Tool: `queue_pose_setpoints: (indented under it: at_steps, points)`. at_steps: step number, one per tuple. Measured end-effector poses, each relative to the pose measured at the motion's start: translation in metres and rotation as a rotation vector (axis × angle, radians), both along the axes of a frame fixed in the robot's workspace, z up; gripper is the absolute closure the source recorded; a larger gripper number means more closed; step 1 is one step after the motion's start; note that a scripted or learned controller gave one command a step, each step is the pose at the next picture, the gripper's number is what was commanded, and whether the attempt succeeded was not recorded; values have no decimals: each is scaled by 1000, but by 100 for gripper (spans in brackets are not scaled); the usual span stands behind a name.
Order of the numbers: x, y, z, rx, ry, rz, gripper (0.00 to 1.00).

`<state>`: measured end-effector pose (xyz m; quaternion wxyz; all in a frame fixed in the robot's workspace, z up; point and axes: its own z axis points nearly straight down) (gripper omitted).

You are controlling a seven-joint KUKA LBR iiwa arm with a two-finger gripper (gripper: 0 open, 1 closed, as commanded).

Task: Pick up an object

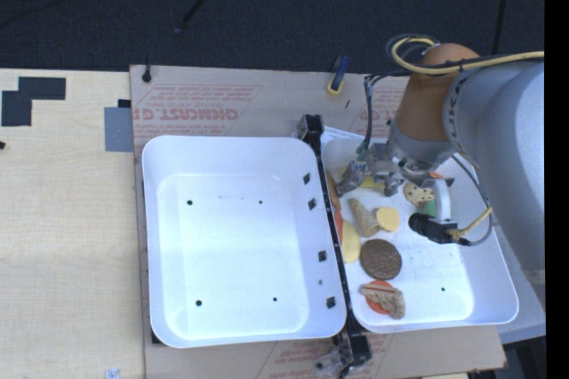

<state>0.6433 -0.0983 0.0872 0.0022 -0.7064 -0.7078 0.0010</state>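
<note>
- In the camera view, red print ran across the cardboard sheet [222,106] under the bins. It was upside down from this angle, and I could not read it with confidence.
- My tool [384,180] hung low over the far end of the right bin [480,297], just below the orange band of my arm [427,110]. Whether it was open or closed I could not tell, as the wrist hid it from above.
- The objects lay clustered along the right bin's left side, close to the wall it shares with the left bin [178,181].
- A tan stick-shaped piece [363,215] lay just beside my tool, its long axis running from the far left toward the near right.
- A pale yellow round piece [388,219] touched the stick's right side.
- A brown disc [380,260], flat and speckled like a cookie, sat just nearer the camera than those two.
- A yellow banana-like piece [350,244] lay against the disc's left edge, lengthwise along the bin wall.
- A red and tan sandwich-like piece [384,297] lay nearest the camera, long axis roughly left to right.
</note>
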Motion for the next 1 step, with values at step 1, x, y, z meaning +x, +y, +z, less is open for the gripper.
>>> queue_pose_setpoints:
  at_steps: [1]
  points:
    - [-20,-21,0,-1,1,-3,0]
